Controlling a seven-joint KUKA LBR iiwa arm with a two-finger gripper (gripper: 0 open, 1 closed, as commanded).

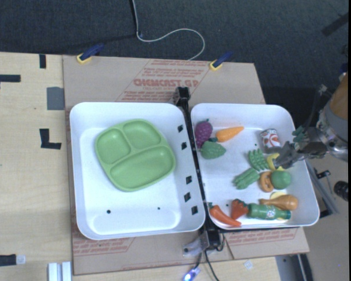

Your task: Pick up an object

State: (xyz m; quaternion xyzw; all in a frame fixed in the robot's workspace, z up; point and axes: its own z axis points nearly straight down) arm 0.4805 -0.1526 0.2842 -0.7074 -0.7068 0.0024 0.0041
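Nearest us, along the front wall of the right bin [304,218], we count one green bottle [269,212] lying flat, two red-orange pieces [228,212] beside it, and one orange gourd-shaped toy [282,202]. Behind those sit one green ball [281,179] touching a small orange piece [266,182], and one green ridged vegetable [250,170]. The gripper [288,154] hangs over the bin's right side, just above the ball; we cannot tell its grip, it blurs into the toys. Farther back: one can [269,139], one carrot [229,134], one purple grape bunch [203,132], one green leafy piece [212,150]. In the left bin [82,174], one green divided plate [136,154].
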